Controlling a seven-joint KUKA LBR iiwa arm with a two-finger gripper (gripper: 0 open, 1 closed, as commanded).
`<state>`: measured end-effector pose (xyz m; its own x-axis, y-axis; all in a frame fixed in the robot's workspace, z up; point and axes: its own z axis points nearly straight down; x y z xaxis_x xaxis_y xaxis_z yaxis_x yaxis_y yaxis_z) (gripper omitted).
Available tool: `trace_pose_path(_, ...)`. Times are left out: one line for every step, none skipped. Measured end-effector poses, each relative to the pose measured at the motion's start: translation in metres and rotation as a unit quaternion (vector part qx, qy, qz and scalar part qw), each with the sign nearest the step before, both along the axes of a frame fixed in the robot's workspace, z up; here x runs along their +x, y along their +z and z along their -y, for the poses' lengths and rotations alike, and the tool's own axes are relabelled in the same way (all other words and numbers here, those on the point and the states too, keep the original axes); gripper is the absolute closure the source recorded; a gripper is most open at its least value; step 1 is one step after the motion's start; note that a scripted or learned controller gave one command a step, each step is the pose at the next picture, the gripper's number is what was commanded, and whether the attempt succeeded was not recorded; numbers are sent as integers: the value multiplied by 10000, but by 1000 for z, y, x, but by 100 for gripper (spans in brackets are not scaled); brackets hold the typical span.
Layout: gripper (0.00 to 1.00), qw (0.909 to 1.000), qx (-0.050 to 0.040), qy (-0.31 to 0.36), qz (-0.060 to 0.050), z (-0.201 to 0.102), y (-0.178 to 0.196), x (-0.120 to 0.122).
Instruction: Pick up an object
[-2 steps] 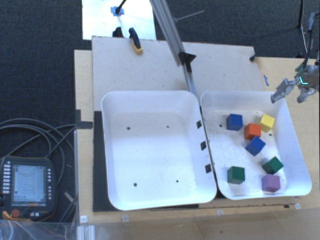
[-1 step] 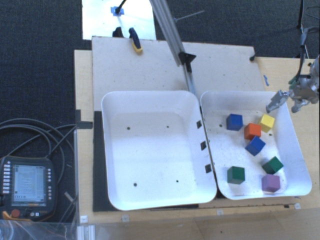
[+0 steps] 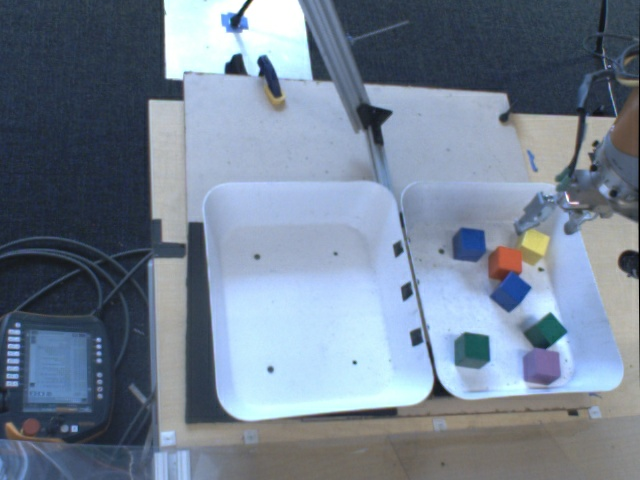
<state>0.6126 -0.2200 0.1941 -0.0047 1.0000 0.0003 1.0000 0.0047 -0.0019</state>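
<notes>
Yellow cube (image 3: pixel 535 245) sits in right bin (image 3: pixel 590 298), near far wall, beside orange cube (image 3: pixel 505 261). Gripper (image 3: pixel 548 215) hovers just above it, fingers spread, nothing between them. We judge approach step in hand, no grasp yet. Next move calls for descent straddling yellow cube, clear of orange neighbour, then closing.

Grey metal wrist (image 3: pixel 610 183), orange band above (partly cropped), dark cable alongside

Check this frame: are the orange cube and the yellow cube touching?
Cannot tell. In the camera view the orange cube and yellow cube meet corner to corner, with no plain gap or contact.
</notes>
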Motion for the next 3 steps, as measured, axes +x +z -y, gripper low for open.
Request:
trace_pose_path(0, 10000, 1, -11, -8, 6, -60, 0)
trace_pose_path(100, 10000, -15, 2, 41, 7, -45, 3)
trace_pose_path(100, 10000, -13, 0, 43, 4, 0, 4)
